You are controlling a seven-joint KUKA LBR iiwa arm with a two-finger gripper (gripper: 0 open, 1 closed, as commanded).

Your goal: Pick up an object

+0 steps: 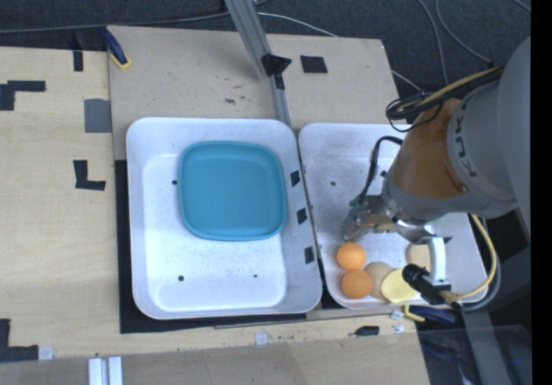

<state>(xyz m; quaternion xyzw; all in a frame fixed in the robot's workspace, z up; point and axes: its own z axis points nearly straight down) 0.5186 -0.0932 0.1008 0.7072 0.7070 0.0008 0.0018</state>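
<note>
The gripper (362,224) hangs low in the right bin (332,154), just above an orange ball (350,255); whether it is open or closed cannot be told. Judging by this, nothing is lifted yet; grasping remains.

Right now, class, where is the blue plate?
The blue plate lies flat in the left bin, toward its far side, across the divider from the orange balls.

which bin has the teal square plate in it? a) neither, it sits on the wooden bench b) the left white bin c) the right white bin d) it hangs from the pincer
b: the teal square plastic plate lies flat inside the left shallow white bin, while the right shallow white bin holds the two orange balls near its front edge.
</note>
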